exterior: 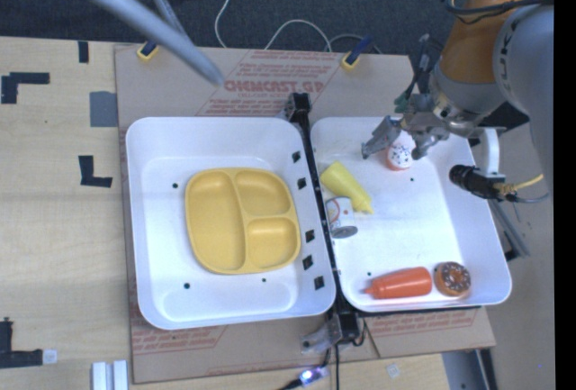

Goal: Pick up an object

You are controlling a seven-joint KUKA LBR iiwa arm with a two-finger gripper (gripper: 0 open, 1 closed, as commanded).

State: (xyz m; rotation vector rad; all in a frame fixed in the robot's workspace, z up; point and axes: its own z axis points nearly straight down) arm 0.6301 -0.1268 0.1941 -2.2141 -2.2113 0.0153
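Observation:
My gripper (401, 142) hangs over the far part of the right bin (468, 226), its fingers spread apart. Between and just below the fingertips sits a small red-and-white object (399, 156) on the bin floor; the fingers are not closed on it. A yellow, corn-like object (347, 185) lies to the left, near the divider. An orange carrot (399, 283) and a chocolate donut (452, 278) rest side by side at the near edge of the same bin.
The left bin (153, 226) holds a yellow divided plate (241, 219). A small grey metal piece (343, 230) lies by the divider (310, 190) in the right bin. The middle of the right bin floor is bare.

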